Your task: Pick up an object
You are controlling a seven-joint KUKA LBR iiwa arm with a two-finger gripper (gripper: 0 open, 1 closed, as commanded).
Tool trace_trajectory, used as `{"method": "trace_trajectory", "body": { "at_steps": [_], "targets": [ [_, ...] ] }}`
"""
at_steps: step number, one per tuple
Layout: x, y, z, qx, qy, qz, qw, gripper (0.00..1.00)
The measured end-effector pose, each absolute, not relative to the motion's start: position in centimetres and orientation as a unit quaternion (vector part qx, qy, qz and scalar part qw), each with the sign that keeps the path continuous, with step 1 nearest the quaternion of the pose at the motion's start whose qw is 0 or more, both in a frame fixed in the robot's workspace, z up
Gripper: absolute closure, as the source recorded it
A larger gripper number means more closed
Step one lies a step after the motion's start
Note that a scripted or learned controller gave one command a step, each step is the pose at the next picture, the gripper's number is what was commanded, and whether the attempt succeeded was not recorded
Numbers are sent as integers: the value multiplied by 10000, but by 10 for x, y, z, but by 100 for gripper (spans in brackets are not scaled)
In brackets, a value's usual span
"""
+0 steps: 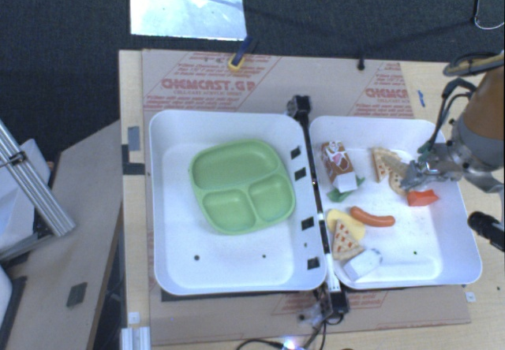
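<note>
In the left bin (170, 262) there is a green divided plate (241, 186), lying flat near the middle, with three compartments that hold nothing. The right bin (458, 266) holds the toy food. Near its left wall stands a small brown and white box (339, 166) with a green leaf piece (342, 192) just below it. Lower down lie a yellow cheese wedge (340, 219), a pizza slice (344, 240) touching it, and a white block (362, 263) near the front wall. In the middle of this bin is a red sausage (372, 218), apart from the others. Further right lies a sandwich triangle (387, 164), and just beside it, at the right side of the bin, is the gripper (418, 175). A small red-orange piece (422, 198) lies directly under the gripper, touching or almost touching its tip. I cannot tell if the gripper is spread or pressed together, because its tip is small and unclear here. To my judgement the task is in its middle part: the arm is down in the bin at an object, but no object is seen lifted from the floor of the bin. The grasp and the lifting are not yet done, and the red-orange piece or the sandwich triangle seems the likely target.
</note>
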State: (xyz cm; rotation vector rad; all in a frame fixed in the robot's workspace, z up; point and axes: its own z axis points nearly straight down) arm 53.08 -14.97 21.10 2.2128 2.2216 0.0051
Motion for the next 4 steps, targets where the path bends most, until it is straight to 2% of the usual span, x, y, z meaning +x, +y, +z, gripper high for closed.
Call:
{"method": "trace_trajectory", "body": {
  "at_steps": [1,3,4],
  "targets": [
    [532,-150,225,7055,7087,11,18,100],
    [594,-63,239,7038,7104,20,13,100],
    [615,-7,239,7034,7108,17,7,100]
  ]
}}
